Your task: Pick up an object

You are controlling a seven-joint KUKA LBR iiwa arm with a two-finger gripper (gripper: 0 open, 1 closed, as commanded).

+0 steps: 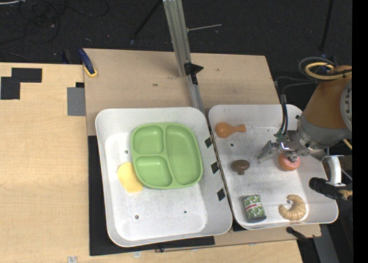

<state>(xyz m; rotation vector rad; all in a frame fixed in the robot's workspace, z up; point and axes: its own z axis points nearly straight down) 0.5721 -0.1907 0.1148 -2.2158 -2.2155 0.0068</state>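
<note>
Lying nearest, a croissant point(293, 207) and green can point(253, 208) are sitting untouched while the gripper point(280, 149), fingers spread wide, is hovering beside a pink ball point(289, 162) in the right bin point(261, 221); closing off-centre, it risks nudging the ball away.

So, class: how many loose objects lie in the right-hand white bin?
5: an orange drumstick-shaped toy at the far left, a brown mushroom-shaped piece mid-bin, a green can near front, a tan croissant front right, and a pink-red round object by the gripper, which may hide more.
</note>
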